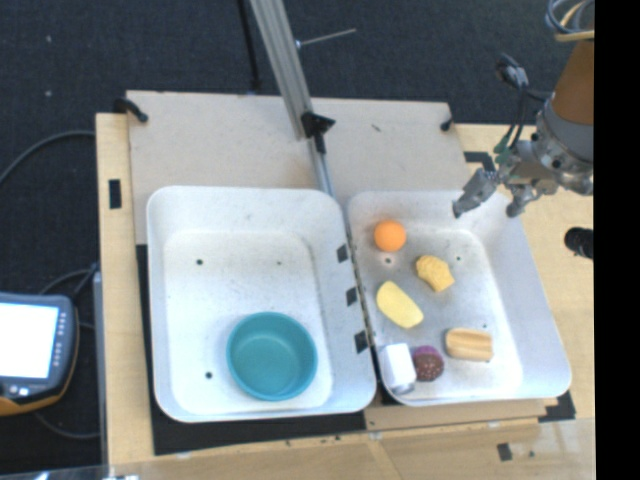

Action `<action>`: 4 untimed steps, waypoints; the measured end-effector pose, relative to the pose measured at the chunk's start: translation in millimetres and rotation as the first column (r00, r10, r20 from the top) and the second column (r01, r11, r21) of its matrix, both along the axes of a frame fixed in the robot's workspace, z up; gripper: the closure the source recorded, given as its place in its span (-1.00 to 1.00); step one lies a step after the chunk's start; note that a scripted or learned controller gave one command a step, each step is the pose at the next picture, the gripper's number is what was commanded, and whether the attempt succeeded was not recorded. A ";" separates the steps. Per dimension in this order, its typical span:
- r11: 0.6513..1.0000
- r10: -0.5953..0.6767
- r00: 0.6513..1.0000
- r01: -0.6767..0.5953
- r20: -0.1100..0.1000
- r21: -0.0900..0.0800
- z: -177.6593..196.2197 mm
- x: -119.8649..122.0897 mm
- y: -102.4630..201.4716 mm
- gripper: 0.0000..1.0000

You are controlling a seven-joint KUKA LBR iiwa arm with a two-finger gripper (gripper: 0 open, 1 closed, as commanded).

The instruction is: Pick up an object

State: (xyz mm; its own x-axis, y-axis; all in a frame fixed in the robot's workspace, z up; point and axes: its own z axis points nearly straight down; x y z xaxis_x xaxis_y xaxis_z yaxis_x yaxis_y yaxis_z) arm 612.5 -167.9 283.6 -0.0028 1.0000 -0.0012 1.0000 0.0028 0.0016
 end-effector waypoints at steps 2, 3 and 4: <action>1.000 -0.003 1.000 0.003 -0.005 -0.001 -47.7 4.1 -5.4 -1.00; 1.000 -0.003 1.000 0.003 -0.007 0.000 -111.2 1.9 -4.4 -1.00; 1.000 -0.005 1.000 0.005 -0.005 -0.001 -162.4 8.5 -12.1 -1.00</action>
State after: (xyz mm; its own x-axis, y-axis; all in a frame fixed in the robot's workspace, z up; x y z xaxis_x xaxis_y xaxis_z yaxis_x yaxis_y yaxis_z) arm 621.0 -180.1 121.2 0.0019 1.0000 -0.0018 1.0000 -0.0019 -0.0037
